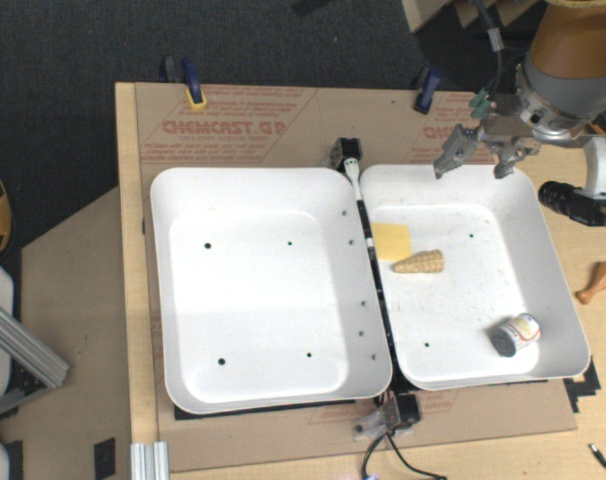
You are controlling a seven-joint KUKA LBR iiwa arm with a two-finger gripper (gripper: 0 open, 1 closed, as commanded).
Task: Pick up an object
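Observation:
In the right bin (543,268) lie three objects. A flat yellow square (391,241) rests near the bin's left wall. A tan ridged cone (420,263) lies just below it, touching its lower edge. A small grey and white cylinder (515,334) with an orange mark sits near the front right corner. My gripper (477,157) hangs over the far rim of the right bin, open, with nothing between its fingers. It is well above and behind all three objects.
The left bin (183,268) sits beside the right one on a brown board (283,118). Blue clamps (191,78) (426,88) hold the board's far edge. A black fitting (345,154) sits between the bins at the back.

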